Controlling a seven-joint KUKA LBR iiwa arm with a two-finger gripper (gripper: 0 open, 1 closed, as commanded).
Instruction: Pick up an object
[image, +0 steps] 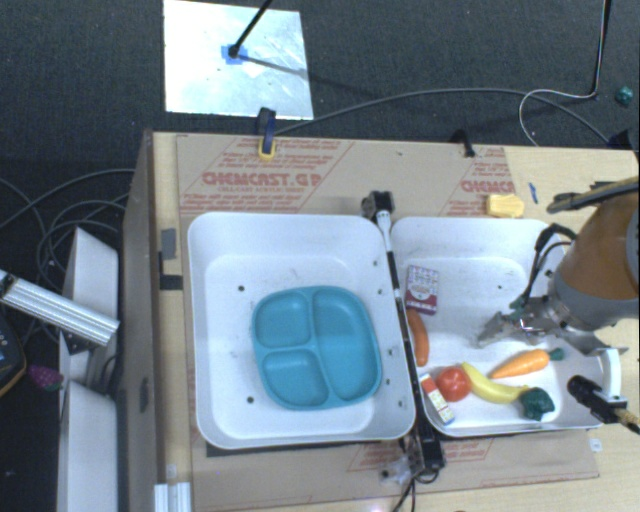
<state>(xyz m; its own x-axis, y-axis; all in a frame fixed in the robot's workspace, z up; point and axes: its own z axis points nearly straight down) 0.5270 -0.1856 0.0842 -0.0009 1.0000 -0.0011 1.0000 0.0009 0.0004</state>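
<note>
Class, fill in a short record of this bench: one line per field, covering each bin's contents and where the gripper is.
left bin: blue divided plate
right bin: small carton, sausage, tomato, banana, carrot, green vegetable
gripper: over the right bin, left of the carrot, above the banana
held: nothing visible

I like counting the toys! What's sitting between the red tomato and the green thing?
In the camera view, the yellow banana lies between the red tomato and the green thing, in the right bin.
</note>
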